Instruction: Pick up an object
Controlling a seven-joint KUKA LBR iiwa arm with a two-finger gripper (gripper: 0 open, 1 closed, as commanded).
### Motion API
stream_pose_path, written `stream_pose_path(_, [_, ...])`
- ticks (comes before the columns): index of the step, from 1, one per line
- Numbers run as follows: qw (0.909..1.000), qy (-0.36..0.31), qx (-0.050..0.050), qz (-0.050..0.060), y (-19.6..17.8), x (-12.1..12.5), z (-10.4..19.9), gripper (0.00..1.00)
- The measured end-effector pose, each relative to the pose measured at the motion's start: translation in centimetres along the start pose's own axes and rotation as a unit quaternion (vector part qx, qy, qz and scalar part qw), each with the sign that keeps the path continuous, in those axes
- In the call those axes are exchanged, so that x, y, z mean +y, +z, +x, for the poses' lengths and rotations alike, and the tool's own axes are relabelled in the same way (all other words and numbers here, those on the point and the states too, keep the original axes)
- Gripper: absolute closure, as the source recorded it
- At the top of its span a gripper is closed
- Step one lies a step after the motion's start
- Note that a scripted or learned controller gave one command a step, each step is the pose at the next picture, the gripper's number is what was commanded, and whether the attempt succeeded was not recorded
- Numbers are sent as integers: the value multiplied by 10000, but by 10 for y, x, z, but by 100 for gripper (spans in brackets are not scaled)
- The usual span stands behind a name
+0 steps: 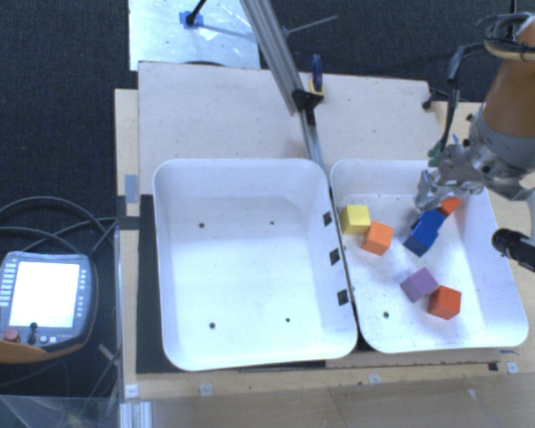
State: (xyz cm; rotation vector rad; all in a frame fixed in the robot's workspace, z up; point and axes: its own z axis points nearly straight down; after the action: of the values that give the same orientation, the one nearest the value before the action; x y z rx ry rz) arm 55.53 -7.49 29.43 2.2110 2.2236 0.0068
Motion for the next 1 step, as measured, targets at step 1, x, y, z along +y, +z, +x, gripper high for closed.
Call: stream_pose_path(1, [10000, -17, 12, 29, 12, -1, 43, 100])
